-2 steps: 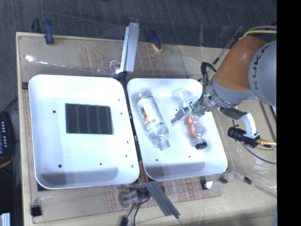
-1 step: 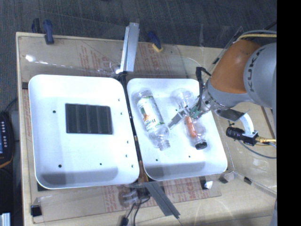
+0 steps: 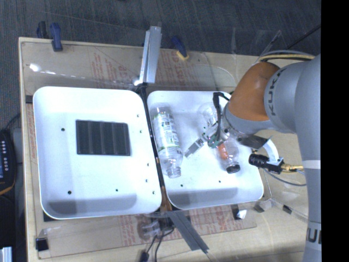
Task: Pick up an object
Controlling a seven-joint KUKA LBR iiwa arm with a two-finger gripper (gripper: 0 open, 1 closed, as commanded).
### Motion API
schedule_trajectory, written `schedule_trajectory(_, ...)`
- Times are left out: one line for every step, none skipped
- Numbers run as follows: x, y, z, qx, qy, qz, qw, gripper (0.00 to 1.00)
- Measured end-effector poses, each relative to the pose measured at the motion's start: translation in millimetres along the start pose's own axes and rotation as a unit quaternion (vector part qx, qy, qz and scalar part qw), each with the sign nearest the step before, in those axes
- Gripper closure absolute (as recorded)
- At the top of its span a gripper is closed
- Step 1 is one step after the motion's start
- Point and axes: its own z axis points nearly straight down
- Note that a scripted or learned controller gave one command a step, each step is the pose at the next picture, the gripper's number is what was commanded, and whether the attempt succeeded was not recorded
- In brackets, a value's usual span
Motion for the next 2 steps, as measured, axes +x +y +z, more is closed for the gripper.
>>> schedule_trajectory(-1.6, -5.0, -98.3, -0.002, -0.002, 0.008, 1.0000, 0.00)
schedule_trajectory(-15.4, 16.9, -79.7, -0.001, -0.002, -0.012, 0.9999, 0.00)
